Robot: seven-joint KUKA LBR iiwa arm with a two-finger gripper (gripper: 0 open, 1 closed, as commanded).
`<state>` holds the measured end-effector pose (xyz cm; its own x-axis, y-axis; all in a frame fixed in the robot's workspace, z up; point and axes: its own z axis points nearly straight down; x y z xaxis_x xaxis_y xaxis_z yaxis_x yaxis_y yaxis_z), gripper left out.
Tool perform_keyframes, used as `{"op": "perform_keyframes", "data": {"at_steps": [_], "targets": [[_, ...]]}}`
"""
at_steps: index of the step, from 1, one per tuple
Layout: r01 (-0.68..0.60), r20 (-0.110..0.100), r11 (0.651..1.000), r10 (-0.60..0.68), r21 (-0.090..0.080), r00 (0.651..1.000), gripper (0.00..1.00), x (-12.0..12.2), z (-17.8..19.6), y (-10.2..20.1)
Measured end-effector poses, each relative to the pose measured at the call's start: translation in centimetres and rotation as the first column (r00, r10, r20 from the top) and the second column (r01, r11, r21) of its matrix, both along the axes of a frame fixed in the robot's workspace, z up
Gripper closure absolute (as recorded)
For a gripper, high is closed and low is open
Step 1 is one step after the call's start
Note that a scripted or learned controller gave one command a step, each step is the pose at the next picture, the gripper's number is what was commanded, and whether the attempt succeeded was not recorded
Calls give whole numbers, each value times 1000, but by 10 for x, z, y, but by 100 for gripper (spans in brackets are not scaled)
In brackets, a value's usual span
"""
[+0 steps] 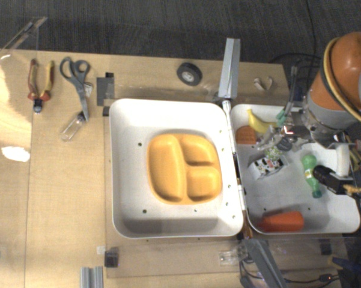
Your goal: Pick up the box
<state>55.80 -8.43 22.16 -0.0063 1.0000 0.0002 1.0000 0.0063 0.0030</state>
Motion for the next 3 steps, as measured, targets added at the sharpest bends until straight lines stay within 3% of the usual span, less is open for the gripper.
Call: {"op": "perform_keyframes", "data": {"at_steps": [1, 2, 3], "targets": [[145, 0, 989, -145, 1, 989, 0, -4, -31, -11], [299, 13, 954, -299, 3, 954, 0, 73, -116, -6], [293, 18, 956, -293, 4, 956, 100, 75, -104, -5]]}}
